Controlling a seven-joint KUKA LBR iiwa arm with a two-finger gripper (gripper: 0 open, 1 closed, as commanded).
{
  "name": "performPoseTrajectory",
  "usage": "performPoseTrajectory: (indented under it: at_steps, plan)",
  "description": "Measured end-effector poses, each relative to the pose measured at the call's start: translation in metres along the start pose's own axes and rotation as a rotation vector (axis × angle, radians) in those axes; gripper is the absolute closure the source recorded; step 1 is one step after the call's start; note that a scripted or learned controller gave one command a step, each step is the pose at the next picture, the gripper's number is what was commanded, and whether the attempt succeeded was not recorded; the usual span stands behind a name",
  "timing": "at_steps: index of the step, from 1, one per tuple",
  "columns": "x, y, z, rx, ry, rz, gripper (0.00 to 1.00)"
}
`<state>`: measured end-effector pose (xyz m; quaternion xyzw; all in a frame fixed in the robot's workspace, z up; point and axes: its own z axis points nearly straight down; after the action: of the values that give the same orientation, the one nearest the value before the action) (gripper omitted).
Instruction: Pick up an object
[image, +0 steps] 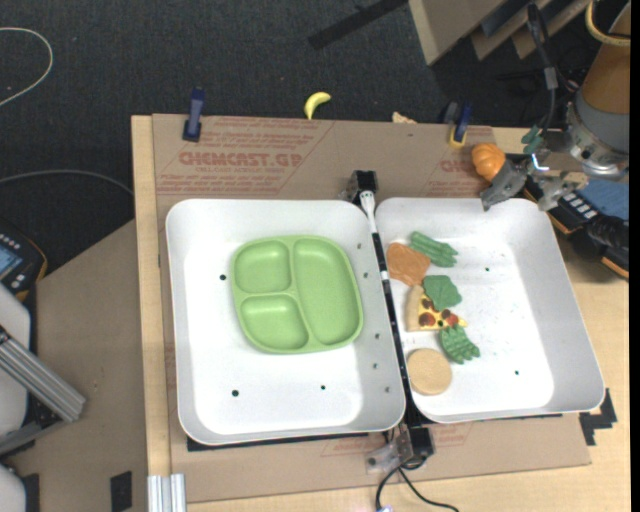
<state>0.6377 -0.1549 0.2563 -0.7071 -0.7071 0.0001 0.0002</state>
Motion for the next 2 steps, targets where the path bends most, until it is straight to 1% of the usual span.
performPoseTrajectory:
  at_steps: [1,2]
  plan:
    - [0.101,-0.038,0.039,0.007,0.006,-0.009,0.00]
    - [0.164,-0.001,0.018,-0.007,0.000,-0.007,0.00]
